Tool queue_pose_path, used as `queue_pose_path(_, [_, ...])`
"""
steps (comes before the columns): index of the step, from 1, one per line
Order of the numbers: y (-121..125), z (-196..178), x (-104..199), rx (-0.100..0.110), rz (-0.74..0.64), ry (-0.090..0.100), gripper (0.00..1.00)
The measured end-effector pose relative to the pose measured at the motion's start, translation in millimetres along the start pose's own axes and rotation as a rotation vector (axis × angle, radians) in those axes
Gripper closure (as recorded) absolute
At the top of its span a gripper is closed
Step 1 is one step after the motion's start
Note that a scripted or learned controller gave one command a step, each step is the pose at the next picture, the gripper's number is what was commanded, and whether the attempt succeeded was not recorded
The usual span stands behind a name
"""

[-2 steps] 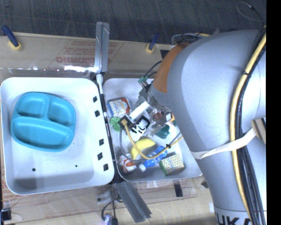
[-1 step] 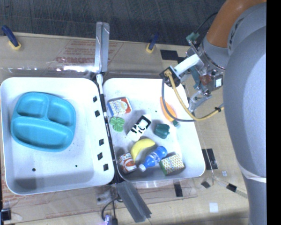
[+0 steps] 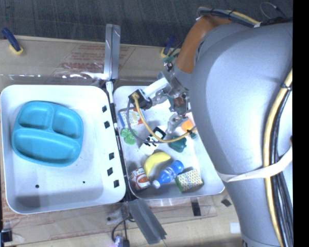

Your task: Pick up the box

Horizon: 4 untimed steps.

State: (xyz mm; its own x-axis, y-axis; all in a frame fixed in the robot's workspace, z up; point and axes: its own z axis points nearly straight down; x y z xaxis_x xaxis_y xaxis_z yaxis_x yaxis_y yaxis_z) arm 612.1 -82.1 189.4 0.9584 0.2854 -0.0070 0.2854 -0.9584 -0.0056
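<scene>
Camera view, looking down at a slant: we record the box, a small carton with a green and yellow speckled pattern, lying in the near right corner of the right bin. It rests on the bin floor, tilted slightly, just beside a blue bottle on its left. We note a yellow banana touching the bottle on the far side, and a red and white can at the near left of the same bin. Further up the bin we observe a dark teal object, a small green item against the left wall, and a printed packet near the far left corner. The end effector is over the middle of the right bin, well apart from the box, with a yellow cable looped beside it; we cannot tell how its fingers stand, since the wrist hardware and clutter obscure them, and we see nothing of the box between them. The grey arm with its orange band covers the right side of the bin. The left bin holds a blue divided tray. Both bins sit on the tabletop.
</scene>
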Motion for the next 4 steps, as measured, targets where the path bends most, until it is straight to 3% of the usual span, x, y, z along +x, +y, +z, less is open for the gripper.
queue_pose_path(1, [-51.8,-0.2,-105.8,-0.002,0.05,0.002,0.0])
queue_pose_path(2, [23.8,-22.8,-89.9,-0.002,0.085,0.004,0.0])
queue_pose_path(3, [0.8,86.4,-33.0,0.0,-0.022,0.0,0.0])
queue_pose_path(4, [87.3,-12.4,-60.7,-0.002,0.019,0.005,0.0])
